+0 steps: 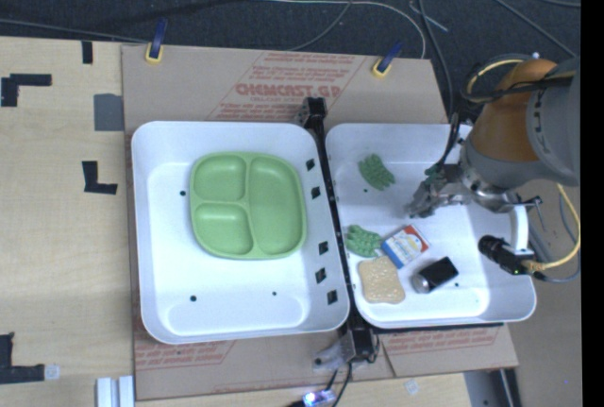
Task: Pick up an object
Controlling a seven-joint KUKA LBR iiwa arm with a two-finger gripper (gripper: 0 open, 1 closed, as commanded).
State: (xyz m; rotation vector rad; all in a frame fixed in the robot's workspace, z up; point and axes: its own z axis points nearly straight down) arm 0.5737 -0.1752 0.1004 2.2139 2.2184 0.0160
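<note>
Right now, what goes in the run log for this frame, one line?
gripper: low in right bin, holding nothing seen | nearest: blue-red box | left bin: green divided plate | phase: pick not done

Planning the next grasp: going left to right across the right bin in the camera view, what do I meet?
Lower green piece → upper green piece and tan block, about level → red, white and blue box → black object; the gripper hangs above these.
</note>
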